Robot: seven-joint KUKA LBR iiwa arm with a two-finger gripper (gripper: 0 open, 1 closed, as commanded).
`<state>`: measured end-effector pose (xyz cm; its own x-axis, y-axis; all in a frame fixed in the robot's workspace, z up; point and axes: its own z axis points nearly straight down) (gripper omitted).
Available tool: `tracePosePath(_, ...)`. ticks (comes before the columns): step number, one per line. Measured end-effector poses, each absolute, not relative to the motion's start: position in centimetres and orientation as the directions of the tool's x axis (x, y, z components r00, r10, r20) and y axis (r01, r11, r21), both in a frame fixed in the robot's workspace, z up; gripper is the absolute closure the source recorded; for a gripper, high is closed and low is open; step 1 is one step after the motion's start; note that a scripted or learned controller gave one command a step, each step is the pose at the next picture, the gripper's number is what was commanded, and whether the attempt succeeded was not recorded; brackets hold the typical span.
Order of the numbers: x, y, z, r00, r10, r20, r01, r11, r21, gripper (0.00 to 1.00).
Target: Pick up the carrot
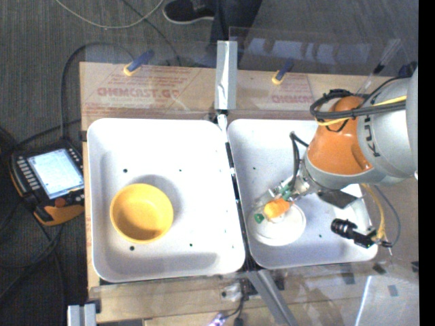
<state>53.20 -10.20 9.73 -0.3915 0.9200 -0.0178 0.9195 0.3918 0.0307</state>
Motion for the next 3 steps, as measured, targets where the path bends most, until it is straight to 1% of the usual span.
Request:
tracePosePath(1, 53.4, -10.1, 11.0, -0.393, 0.919, -0.016, 0.919, 0.393, 0.035, 1.0)
tracePosePath(2, 49.4, 1.0, 18.1, -0.353, 0.936, 0.002, 0.936, 0.353, -0.005, 1.0)
tracePosePath(3, 49.4, 1.0, 18.1, -0.353, 0.936, 0.002, 0.936, 0.353, -0.005, 0.0)
